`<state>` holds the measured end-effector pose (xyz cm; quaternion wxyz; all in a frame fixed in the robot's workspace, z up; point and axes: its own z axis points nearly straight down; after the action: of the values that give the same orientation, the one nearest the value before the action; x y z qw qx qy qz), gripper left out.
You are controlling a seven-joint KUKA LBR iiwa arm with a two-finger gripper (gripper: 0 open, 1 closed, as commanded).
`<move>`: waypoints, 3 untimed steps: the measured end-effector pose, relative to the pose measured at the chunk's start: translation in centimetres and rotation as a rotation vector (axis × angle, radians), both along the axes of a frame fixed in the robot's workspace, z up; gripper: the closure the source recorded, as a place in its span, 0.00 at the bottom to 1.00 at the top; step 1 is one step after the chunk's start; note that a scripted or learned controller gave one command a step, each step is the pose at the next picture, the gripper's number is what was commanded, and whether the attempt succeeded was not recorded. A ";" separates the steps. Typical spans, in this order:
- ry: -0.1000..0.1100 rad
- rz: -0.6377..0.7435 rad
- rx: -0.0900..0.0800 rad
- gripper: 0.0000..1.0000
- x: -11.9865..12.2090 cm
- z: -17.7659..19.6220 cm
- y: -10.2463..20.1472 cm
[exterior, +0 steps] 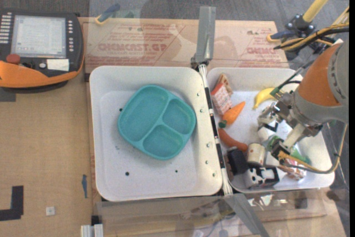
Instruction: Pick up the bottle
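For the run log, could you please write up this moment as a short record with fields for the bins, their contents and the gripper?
left bin: holds a teal divided plate, lying flat
right bin: cluttered; a carrot, a banana and a red-and-white snack packet lie toward its far side
bottle: cannot be picked out with certainty among the small items near the gripper
gripper: low over the right bin's clutter; finger state cannot be told
arm: reaches in from the view's right
beside the bins: a teach pendant at the bench's left
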<state>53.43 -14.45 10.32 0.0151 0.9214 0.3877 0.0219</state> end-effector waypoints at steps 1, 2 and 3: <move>0.029 -0.003 0.009 1.00 -0.7 -0.4 0.1; 0.040 -0.190 0.048 1.00 -3.1 -1.1 -5.3; 0.061 -0.239 0.041 1.00 -4.0 1.8 -6.4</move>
<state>49.44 -20.85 12.15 -0.0133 0.9613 0.2751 -0.0003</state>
